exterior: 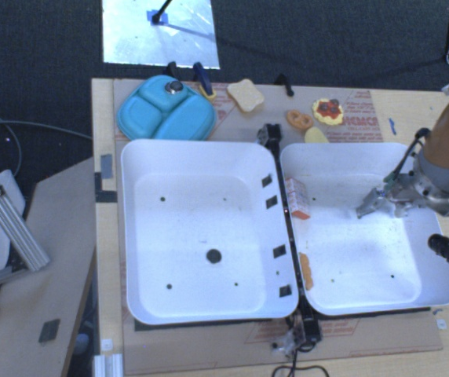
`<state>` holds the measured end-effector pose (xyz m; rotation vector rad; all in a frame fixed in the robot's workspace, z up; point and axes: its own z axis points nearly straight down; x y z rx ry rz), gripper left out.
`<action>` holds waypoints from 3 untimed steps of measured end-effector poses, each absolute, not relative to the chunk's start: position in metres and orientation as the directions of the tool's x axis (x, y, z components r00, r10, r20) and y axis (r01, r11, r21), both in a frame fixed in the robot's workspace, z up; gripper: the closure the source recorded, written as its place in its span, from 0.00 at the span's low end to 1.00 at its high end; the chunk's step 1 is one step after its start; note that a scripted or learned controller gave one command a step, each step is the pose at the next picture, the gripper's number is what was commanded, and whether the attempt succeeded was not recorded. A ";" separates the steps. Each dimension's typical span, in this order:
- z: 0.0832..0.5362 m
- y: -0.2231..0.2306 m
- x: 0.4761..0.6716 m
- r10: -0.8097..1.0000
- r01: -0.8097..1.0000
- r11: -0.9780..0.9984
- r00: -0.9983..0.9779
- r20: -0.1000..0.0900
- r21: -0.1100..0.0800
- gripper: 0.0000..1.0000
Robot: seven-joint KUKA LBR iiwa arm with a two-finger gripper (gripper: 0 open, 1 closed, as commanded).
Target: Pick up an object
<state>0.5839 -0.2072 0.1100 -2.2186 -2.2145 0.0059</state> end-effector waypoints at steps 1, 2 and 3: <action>0.189 -0.031 0.632 1.000 1.000 0.020 -0.020 0.007 0.012 0.00; 0.198 -0.099 0.526 1.000 1.000 -0.006 0.006 0.001 -0.004 0.00; 0.081 -0.141 0.602 1.000 1.000 0.002 -0.002 -0.004 0.010 0.00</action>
